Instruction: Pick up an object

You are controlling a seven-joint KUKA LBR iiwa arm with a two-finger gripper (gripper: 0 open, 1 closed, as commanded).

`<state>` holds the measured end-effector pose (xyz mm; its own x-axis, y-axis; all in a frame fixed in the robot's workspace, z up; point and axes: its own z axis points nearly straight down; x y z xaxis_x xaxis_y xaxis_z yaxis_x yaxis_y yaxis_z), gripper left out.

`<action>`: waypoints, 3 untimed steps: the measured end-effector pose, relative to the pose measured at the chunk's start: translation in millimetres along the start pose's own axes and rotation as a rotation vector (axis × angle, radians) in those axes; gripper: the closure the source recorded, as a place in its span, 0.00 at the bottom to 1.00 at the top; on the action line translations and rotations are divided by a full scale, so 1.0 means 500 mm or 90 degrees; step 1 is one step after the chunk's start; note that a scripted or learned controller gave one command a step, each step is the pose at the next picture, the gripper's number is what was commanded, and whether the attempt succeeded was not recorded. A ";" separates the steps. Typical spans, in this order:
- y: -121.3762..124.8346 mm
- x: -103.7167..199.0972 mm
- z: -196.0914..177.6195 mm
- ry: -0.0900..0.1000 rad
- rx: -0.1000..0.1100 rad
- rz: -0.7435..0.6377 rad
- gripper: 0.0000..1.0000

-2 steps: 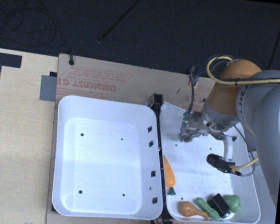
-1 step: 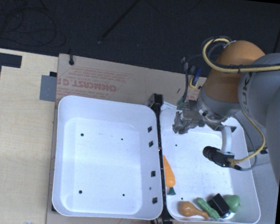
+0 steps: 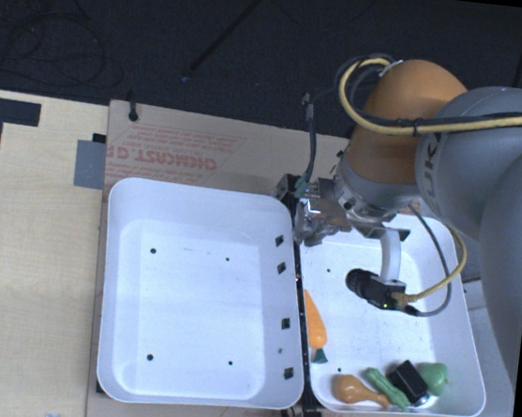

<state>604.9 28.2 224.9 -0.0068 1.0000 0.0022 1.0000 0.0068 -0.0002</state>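
Note:
The right bin (image 3: pixel 468 370) holds several small objects. An orange carrot-shaped piece (image 3: pixel 315 321) lies along its left wall, with a tiny teal piece (image 3: pixel 319 355) just below it. In the front right corner sit a tan pear-shaped piece (image 3: pixel 357 390), a long green piece (image 3: pixel 386 386), a black block (image 3: pixel 407 379) and a rounded green piece (image 3: pixel 433 374). My gripper (image 3: pixel 314 221) hangs below the orange wrist band over the bin's far left corner, well above the carrot-shaped piece. Nothing can be seen held in it.
The left bin (image 3: pixel 130 234) lies beside the right one, their walls meeting at a black clipped divider (image 3: pixel 290 291). A black module (image 3: pixel 369 287) with a cable hangs from the wrist over the middle of the right bin. The grey arm covers the far right.

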 end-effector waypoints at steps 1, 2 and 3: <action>-0.042 0.122 -0.205 0.000 -0.003 0.000 1.00; 0.048 0.145 -0.075 -0.002 0.002 0.002 1.00; 0.082 0.272 -0.171 -0.001 -0.002 0.001 1.00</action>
<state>644.8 164.3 310.6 -0.0052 1.0000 0.0012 1.0000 0.0052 0.0031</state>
